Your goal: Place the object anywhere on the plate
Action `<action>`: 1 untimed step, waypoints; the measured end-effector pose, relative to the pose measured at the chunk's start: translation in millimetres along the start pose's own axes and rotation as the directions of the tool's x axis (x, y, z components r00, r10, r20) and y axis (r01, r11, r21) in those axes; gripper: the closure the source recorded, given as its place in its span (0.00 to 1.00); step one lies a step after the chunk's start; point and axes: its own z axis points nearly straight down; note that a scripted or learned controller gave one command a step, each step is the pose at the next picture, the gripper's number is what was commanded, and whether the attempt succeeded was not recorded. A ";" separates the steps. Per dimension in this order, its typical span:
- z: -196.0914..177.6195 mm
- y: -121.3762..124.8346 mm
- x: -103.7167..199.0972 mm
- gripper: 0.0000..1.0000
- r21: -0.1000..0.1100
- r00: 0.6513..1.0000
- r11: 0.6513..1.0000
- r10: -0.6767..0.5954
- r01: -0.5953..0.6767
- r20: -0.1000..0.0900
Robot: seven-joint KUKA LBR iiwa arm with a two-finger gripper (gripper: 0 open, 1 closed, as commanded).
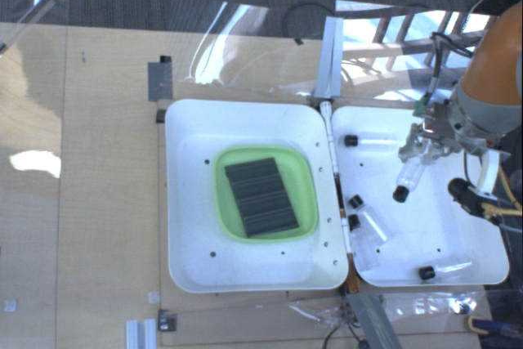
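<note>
A green plate (304,185) sits in the left bin (188,200), and a dark grey ridged block (261,197) lies flat on its middle. My gripper (420,148) hangs over the upper middle of the right bin (490,257). A clear tube with a black cap (406,179) slants down and left from right under the gripper. Its upper end meets the gripper, and whether it is held or lies on the bin floor is unclear.
Several more clear tubes with black caps lie in the right bin: one at the top left (352,140), two by the left wall (356,201) (366,225), one at the bottom (427,273). A black cable loops beside the wrist (462,195).
</note>
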 end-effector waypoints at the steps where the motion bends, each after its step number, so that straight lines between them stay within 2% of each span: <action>1: 49.6 -40.7 32.4 1.00 0.004 0.995 0.995 -0.097 0.097 -0.001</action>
